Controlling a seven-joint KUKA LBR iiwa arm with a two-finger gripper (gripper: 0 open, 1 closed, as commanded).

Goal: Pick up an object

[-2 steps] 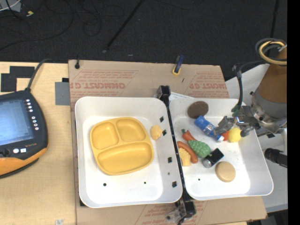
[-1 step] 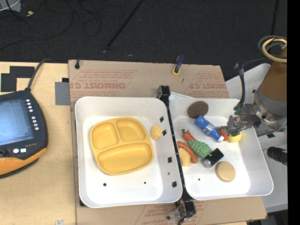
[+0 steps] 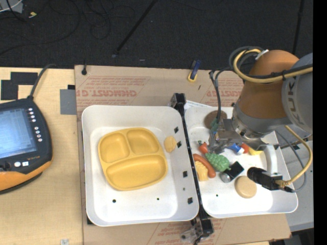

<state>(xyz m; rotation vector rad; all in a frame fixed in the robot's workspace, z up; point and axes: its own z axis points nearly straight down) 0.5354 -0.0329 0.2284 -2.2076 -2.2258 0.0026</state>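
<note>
Presently the gripper [image 3: 220, 141] sits low over the right bin [image 3: 284, 209], at the upper edge of a tight cluster of small items near the divider. Whether the jaws stand apart or together cannot be told from this view; the wrist housing hides them. Nothing is seen clamped.

Candidate objects: a green knobbly piece [image 3: 218, 162] just below the gripper, an orange-red piece [image 3: 200, 162] touching its left side, a yellow piece [image 3: 203, 173] below that, and a blue piece [image 3: 236, 148] just to the right. A tan disc [image 3: 246, 188] lies apart, lower in the bin.

Judgement: the step in hand is the descent onto a target, most likely the green piece. To do it well, the jaws should straddle that piece alone and come down clear of the orange-red neighbour. Crowding is the chief risk here: a close could nip two items or push the target aside. The tan disc, standing free, would be the cleaner pick.

Pose: the arm [image 3: 265, 93] enters from the right, orange band uppermost, wrist pointing steeply down into the bin. The left bin [image 3: 127, 214] holds a yellow divided tray [image 3: 134, 157], well apart from the work.
</note>
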